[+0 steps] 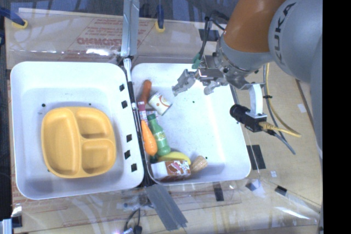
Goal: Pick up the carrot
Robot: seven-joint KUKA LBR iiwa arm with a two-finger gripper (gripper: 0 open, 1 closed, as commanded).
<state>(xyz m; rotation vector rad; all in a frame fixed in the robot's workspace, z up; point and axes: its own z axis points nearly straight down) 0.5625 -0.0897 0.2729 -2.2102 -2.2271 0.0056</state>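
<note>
Light wooden bench [307, 172] with a dark ribbed floor strip along the top, and two shallow white bins sitting side by side on it, with a clear plastic sheet with red print lying behind them.

The left bin [33, 79] has a yellow divided tray [78, 141] in it, three compartments, sitting a bit left of center.

The right bin [219, 140] is where all the small stuff is, and it's all crowded along the left wall. The carrot [148, 138] lies lengthwise right against that wall, about halfway down, orange with the narrow end pointing up. Just beside it on the right is a green bottle [158, 133], basically touching it. Above those there's a reddish-brown sausage-looking thing [146, 90] and a small white can [159, 103] tipped on its side. Down at the bottom left corner there's a banana [176, 157], a red and white packet [173, 169] and a tan piece that looks like a bread roll [198, 163].

The arm comes in from the right, orange band up top, and the gripper [182, 83] hangs over the upper middle of the right bin, well apart from the carrot and near the white can. Fingers look spread apart with nothing between them.
</note>
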